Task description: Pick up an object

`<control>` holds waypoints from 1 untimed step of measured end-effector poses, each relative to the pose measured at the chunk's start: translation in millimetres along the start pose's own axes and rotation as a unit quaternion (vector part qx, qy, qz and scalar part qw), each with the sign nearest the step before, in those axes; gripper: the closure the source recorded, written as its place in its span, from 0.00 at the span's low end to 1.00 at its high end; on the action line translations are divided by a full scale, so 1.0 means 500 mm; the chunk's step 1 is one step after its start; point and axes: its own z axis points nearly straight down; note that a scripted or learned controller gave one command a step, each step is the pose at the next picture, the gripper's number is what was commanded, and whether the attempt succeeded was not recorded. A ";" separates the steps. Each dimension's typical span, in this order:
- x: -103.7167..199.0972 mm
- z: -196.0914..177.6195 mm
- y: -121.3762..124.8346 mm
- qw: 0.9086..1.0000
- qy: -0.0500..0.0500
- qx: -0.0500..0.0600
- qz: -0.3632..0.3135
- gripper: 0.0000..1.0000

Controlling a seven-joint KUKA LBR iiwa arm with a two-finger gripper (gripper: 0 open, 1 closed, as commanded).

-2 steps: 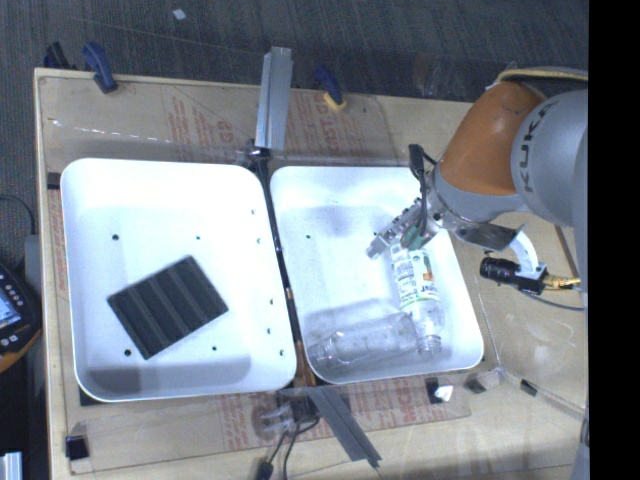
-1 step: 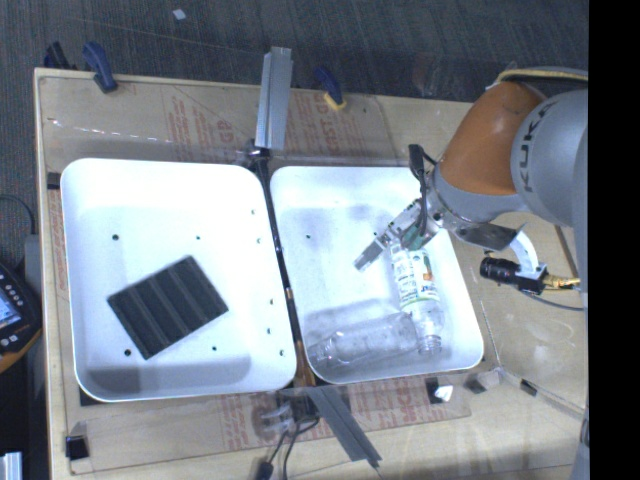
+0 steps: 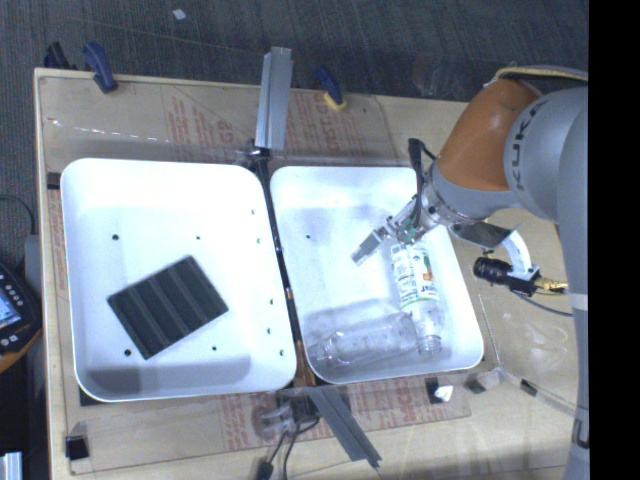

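In the right bin (image 3: 300,208) lie two clear plastic bottles. One carries a white label (image 3: 414,286) and lies lengthwise along the bin's right wall, cap toward the front. The other bottle (image 3: 365,344) lies crosswise along the front wall, and its end meets the labelled bottle's cap end. My gripper (image 3: 385,240) hangs over the right bin, just above the far end of the labelled bottle. Nothing shows as held in it. A flat black ribbed slab (image 3: 167,305) rests at a slant in the left bin (image 3: 90,183).
The two bins meet at a dark seam (image 3: 280,268) down the middle. Blue clamps (image 3: 98,66) and a grey metal bar (image 3: 272,98) sit on the wooden board behind the bins. My arm's orange band (image 3: 485,143) looms over the right bin's far right corner.
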 end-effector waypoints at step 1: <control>0.000 0.000 0.000 1.000 0.000 0.000 0.000 0.00</control>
